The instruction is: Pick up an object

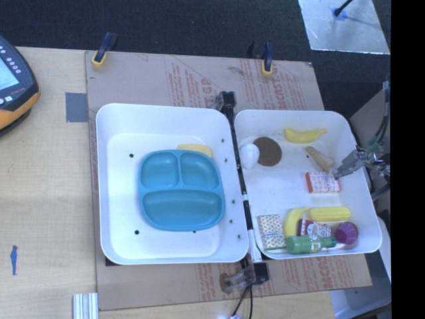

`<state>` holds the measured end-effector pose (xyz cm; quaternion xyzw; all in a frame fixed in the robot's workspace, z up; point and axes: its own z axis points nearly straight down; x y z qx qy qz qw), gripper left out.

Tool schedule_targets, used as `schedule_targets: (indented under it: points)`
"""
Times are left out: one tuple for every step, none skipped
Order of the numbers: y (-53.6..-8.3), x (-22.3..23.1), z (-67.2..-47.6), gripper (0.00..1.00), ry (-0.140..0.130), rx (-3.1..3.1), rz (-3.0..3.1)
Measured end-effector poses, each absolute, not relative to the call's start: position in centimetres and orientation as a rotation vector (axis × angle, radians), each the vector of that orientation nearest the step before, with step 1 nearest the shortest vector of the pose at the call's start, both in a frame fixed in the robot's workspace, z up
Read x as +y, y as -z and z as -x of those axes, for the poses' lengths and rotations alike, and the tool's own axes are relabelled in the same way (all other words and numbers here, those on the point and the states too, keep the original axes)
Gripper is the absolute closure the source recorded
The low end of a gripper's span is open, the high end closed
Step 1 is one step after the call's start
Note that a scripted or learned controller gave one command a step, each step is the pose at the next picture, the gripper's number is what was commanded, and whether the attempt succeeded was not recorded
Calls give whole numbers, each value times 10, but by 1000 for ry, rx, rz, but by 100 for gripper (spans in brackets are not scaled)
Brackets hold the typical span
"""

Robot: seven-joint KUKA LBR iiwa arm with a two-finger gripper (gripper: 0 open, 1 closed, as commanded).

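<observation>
Bench (53, 178) spans the frame, cardboard sheet under two white bins. Left bin (119, 121), centre-left: blue divided plate (180, 190), a yellow thing (194, 150) peeking from behind its top edge. Right bin (352, 135), centre-right: brown disc (268, 151) touching a white ball (248, 155); banana (304, 134) at top; wooden piece (319, 158); red-and-white packet (323, 182). Lower cluster: corn cob (329, 213), second banana (293, 221), green bottle (307, 245), patterned packet (271, 230), purple thing (346, 232). My gripper (346, 167) sits at the right edge, tip just beside the red-and-white packet; can't tell how far apart its jaws are, and nothing seen in it.
</observation>
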<state>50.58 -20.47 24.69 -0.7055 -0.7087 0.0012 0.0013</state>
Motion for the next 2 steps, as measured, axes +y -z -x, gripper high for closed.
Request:
schedule_targets:
  points:
    - [-176,-164,-583,0,-2,-2234,2210]
    - [-90,-138,-634,0,-1,-2234,2212]
